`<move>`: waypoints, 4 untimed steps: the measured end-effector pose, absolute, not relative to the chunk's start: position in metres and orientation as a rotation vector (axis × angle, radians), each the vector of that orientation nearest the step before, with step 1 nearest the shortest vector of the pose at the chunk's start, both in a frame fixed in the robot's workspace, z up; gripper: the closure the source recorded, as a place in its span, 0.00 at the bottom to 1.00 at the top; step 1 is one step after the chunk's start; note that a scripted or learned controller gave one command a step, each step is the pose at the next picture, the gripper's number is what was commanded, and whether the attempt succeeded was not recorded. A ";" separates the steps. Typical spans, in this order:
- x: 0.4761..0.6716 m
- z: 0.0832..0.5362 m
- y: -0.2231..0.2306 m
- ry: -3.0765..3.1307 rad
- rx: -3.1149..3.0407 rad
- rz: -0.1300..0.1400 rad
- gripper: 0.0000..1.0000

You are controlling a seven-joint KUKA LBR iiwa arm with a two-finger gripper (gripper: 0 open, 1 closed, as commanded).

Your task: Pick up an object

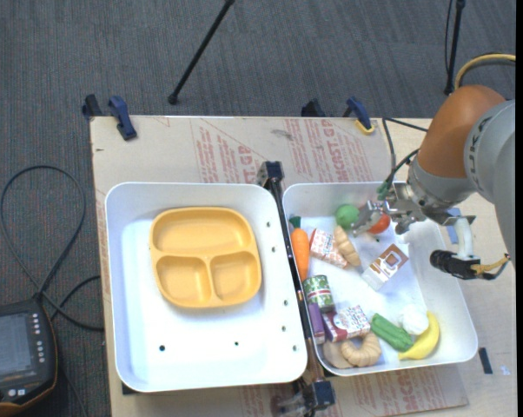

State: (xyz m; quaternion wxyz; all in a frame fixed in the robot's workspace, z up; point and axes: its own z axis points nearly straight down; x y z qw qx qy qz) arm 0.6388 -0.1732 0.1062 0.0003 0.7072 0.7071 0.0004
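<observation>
Toy food fills the right bin (466, 320): a carrot (301, 252) at its left edge, a green ball (346, 214) and a red ball (380, 224) further right. Gripper (374, 217) hovers there, finger state impossible to tell. Left bin (122, 320) holds a yellow tray (207, 256).

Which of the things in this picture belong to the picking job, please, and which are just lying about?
Part of the job:
gripper
right bin
carrot
green ball
small carton
can
banana
croissant

Lying about:
yellow tray in the left bin
blue clamps
handheld screen
floor cable
</observation>
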 end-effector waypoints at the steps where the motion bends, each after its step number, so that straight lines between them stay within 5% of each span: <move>1: 0.638 0.115 -0.173 2.225 2.223 -0.002 1.00; 2: 0.536 0.152 -0.116 2.223 2.224 0.000 1.00; 3: 0.555 0.215 -0.166 2.219 2.221 0.001 1.00; 4: 0.570 0.175 -0.195 2.222 2.224 -0.001 1.00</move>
